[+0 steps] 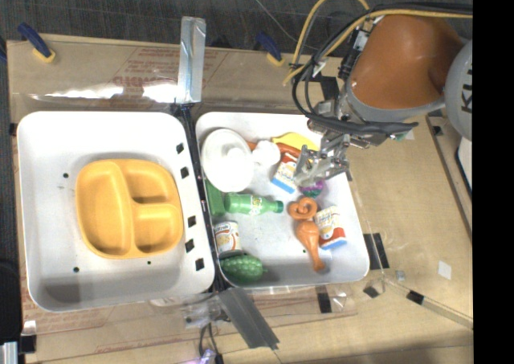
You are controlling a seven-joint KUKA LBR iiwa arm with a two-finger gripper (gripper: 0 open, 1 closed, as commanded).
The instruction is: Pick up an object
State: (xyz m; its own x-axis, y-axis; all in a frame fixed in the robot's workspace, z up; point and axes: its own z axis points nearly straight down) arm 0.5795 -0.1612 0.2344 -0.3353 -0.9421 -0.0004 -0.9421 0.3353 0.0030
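Observation:
My gripper hangs low over the upper right part of the right bin, with its fingers spread and nothing visible between them. Just left of it lies a blue and white box, and a small purple item peeks out below it. Further down are an orange pretzel-shaped toy, a small red and white can and an orange toy. A green bottle lies on its side in the bin's middle.
A white bowl sits in the right bin's upper left, with a yellow item beyond it. A labelled can and a bumpy green object lie near the front left. The left bin holds a yellow divided tray.

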